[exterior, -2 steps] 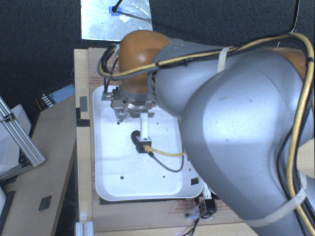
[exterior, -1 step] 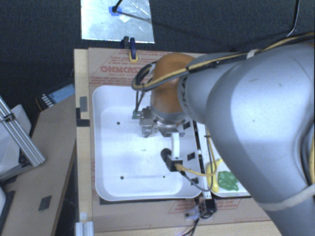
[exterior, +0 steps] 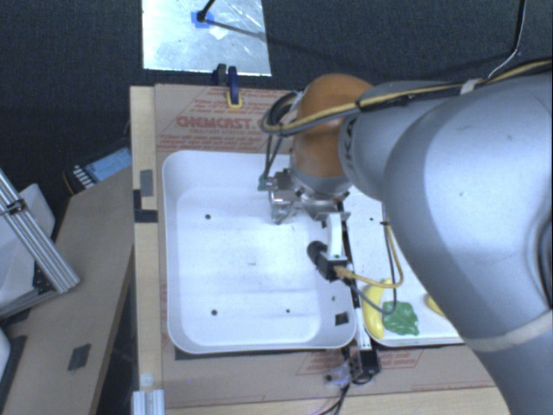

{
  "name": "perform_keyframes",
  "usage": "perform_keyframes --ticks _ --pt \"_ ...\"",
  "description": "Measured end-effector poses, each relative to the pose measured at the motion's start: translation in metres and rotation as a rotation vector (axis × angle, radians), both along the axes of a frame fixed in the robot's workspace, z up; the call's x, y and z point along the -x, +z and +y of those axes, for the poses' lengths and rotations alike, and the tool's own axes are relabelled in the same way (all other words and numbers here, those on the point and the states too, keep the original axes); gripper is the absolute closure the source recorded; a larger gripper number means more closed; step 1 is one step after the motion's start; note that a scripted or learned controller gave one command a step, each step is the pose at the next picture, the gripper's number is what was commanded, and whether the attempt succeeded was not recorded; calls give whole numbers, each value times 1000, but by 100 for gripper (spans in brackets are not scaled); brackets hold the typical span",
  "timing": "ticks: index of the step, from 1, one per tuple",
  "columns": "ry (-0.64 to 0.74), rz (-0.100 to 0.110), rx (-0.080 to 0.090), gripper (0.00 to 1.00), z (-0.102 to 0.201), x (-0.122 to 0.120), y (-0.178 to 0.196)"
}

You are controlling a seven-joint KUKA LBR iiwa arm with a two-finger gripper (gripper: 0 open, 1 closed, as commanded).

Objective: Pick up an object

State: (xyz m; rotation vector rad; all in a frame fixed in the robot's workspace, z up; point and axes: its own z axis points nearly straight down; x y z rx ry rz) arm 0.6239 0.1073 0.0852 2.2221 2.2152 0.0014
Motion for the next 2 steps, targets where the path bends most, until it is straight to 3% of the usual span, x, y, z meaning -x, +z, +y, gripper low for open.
perform_keyframes --ticks 1,2 --pt "14 4 -7 100 84 31 9" --pt "1 4 -1 100 42 22 -1"
